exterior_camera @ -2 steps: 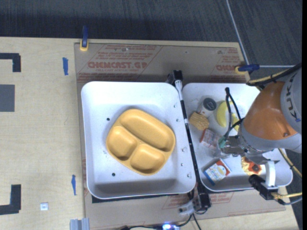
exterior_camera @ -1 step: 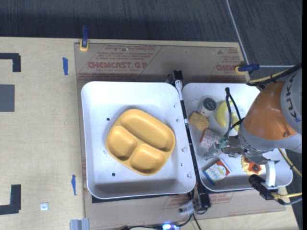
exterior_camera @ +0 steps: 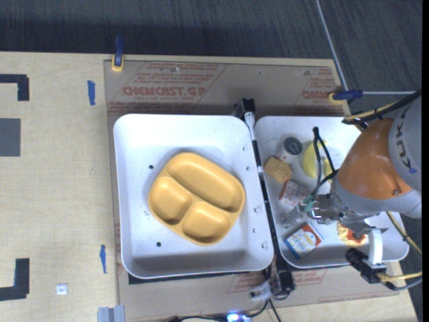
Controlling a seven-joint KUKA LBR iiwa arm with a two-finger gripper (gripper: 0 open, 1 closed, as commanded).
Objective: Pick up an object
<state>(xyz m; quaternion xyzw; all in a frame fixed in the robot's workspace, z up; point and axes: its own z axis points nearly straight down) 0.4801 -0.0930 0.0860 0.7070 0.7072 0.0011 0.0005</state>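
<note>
Camera view: packet beside pincer.

Even overhead light, soft shadows inside the white bins, mild glare on plastic, slightly soft focus

The brown cardboard sheet under the bins carries red print reading "CHEMCAST GP", far to the gripper's upper left. Black letters "KU" show on the arm's grey casing, just above it. The small packets' print is illegible.
</note>
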